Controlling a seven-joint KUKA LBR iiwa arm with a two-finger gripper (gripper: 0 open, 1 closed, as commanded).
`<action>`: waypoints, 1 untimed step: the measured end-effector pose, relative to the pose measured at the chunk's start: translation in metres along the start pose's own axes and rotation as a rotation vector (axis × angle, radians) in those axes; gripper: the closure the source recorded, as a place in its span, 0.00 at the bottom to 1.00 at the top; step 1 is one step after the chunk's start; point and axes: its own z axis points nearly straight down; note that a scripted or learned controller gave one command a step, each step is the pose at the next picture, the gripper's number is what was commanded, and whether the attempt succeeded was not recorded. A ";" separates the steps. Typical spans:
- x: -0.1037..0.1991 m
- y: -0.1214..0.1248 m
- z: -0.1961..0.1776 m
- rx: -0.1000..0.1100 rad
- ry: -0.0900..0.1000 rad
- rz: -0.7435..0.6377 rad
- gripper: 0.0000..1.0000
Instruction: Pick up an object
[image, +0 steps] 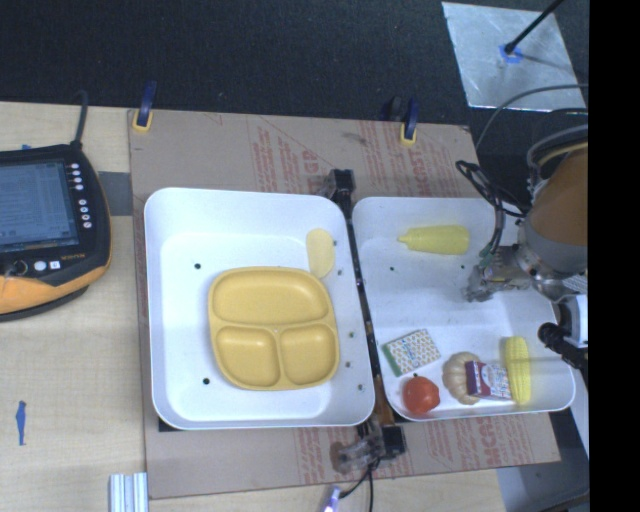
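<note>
The right bin (440, 300) holds a yellow squash-like piece (435, 239) near its far side. Along its near edge lie a green patterned card (412, 351), a red tomato (422, 396), a tan bun-like item with a label (474, 379) and a yellow corn cob (517, 369). The gripper (480, 288) hangs low over the right side of this bin, to the right of the squash and beyond the corn, with nothing visibly between its fingers. The arm's orange band (562, 200) shows at the right edge.
The left bin (180, 300) carries a yellow divided tray (272, 327) and a pale yellow oval piece (320, 251) at its far right corner. A tablet-like pendant (45, 225) lies at the far left of the bench. Cables loop near the arm.
</note>
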 end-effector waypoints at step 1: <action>0.021 -0.029 -0.078 -0.003 0.001 0.000 1.00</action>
